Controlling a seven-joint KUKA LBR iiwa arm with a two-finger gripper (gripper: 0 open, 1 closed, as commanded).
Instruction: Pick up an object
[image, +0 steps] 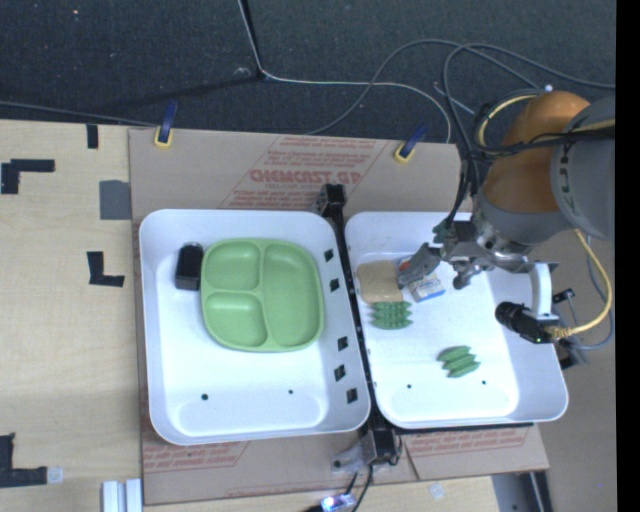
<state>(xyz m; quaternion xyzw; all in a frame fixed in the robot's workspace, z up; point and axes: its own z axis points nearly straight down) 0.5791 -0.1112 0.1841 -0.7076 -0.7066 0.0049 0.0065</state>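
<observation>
The grey arm with the orange band is reaching into the right-hand shallow white bin (540, 395) from the right, and its two-finger gripper (428, 275) is hanging low over the bin's upper left part. Whether the gripper is wide, narrow or closed on anything, I cannot tell: the wrist is hiding that part, and a small white-and-blue piece (430, 289) just under it could be a loose item or part of the tool.

Three candidates are lying in this bin. A flat tan card-like piece (375, 281) is sitting near the dividing wall, just beside the gripper. Touching its lower edge, or very nearly, is a dark green ridged soft-looking lump (391, 316). Well apart, towards the bin's lower middle, a small green pod-shaped object (459, 361) is lying on its own.

All three are probably light. The tan piece looks thin and stiff, lying flush with the floor, so it would likely be hard to get under; an edge is the only hold. The ridged lump seems squashy and grippy, best pinched across its narrow width. The pod looks smooth and may be slippery, but it has free space on all sides, so closing across its short axis at mid-length looks safest.

The left-hand bin (160, 300) is holding a pale green divided plastic plate (264, 296) and a small black block (189, 266).
</observation>
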